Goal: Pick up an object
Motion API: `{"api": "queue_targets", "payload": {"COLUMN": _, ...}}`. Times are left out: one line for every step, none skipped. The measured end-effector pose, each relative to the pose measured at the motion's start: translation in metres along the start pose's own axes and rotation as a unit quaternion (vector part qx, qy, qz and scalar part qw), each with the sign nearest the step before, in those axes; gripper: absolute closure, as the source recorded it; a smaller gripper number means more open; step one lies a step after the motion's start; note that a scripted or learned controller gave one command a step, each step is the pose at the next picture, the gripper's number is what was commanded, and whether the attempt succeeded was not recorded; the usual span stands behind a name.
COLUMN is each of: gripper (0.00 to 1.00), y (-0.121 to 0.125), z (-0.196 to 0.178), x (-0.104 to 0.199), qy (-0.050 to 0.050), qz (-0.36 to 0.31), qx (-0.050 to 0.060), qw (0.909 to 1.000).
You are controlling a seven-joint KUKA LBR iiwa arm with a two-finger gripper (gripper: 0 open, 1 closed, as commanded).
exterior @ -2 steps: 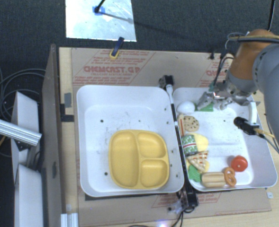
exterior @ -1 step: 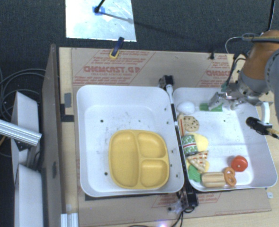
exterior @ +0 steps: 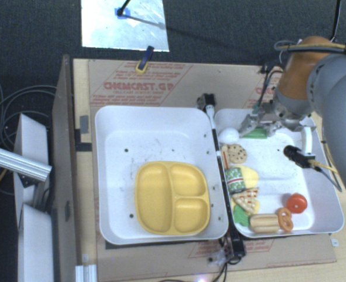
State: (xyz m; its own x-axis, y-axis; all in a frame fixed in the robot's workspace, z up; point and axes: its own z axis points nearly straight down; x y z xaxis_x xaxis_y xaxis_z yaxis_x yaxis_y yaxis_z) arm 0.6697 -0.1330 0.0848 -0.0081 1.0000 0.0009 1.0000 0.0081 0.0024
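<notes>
Lit evenly and brightly from above. Caught hard glare on the foil sheet [exterior: 124, 15] at the top. Washed the white bins [exterior: 161, 122] nearly flat, with soft, short shadows under the yellow tray [exterior: 173, 197]. Blurred the arm [exterior: 328, 81] slightly at right. Stayed grainy across the dark floor.

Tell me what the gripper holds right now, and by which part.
Cannot be told: the gripper is low over a green object in the right bin, but no grasp is visible.

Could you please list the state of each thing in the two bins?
Yellow tray: upright, lying flat in the left bin.
Toy foods: piled along the right bin's left wall.
Tomato: lying apart.
Gripper: low over a green item.
</notes>
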Motion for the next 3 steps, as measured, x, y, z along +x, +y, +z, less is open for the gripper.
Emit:
{"api": "queue_targets", "payload": {"gripper": 0.00, "y": 0.000, "z": -0.011, "x": -0.017, "qy": -0.001, "qz": 0.004, "qx": -0.001, "qw": 1.0000}}
{"api": "queue_targets", "payload": {"gripper": 0.00, "y": -0.001, "z": -0.001, "x": -0.036, "qy": -0.001, "qz": 0.004, "qx": 0.000, "qw": 1.0000}}
{"api": "queue_targets", "payload": {"gripper": 0.00, "y": 0.000, "z": 0.000, "x": 0.031, "qy": 0.000, "qz": 0.000, "qx": 0.000, "qw": 1.0000}}
